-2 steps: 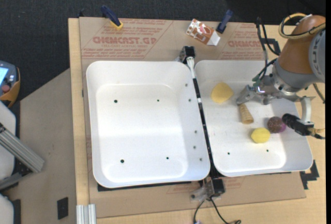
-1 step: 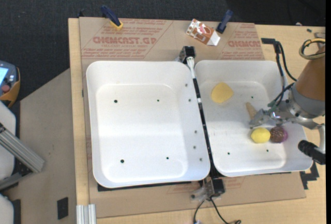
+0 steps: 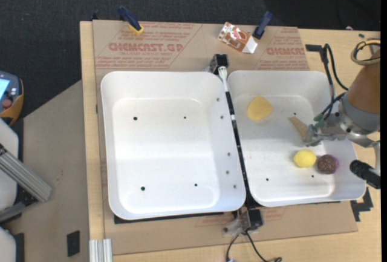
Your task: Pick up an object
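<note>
We see the bench (image 3: 181,37), a brown board carrying two white bins side by side; left bin (image 3: 121,134) is the larger patch of white, right bin (image 3: 272,191) sits against it, the two rims touching along a dark centre seam. The arm (image 3: 366,97) comes in from the right, orange band above a grey wrist, over the right bin's right rim. The gripper (image 3: 315,134) hangs low inside the right bin, right of centre; we can't tell how it is set, too small and dark against the bin floor. Nothing visible between its tips.

Objects, all in the right bin: a yellow lump (image 3: 259,108) near the upper middle, well apart from the gripper; a tan wedge (image 3: 299,127) just left of the gripper, contact unclear; a yellow ball (image 3: 305,159) just below the gripper; a dark ball (image 3: 327,164) right beside the yellow ball, about touching.

Off the bins: two blue clamps (image 3: 130,19) on the bench's far edge; a small red-and-white packet (image 3: 237,37) between them.
</note>
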You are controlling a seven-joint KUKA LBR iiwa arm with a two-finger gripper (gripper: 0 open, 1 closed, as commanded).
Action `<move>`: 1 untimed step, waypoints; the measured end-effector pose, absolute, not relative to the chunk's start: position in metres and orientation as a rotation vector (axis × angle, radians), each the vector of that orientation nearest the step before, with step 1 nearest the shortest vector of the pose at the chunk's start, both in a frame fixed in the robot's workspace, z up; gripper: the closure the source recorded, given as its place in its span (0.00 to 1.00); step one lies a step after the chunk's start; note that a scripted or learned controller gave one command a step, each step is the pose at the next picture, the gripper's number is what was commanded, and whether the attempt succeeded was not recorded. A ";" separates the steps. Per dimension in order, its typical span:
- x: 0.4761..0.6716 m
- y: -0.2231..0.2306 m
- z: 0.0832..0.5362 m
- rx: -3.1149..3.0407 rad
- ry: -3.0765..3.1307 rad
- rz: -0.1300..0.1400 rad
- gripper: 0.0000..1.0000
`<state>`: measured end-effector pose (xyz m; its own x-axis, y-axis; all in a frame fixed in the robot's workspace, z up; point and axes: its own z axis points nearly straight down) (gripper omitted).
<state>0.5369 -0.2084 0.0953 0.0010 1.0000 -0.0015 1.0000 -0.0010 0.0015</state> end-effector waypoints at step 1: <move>0.582 -0.197 0.257 2.202 2.213 0.015 1.00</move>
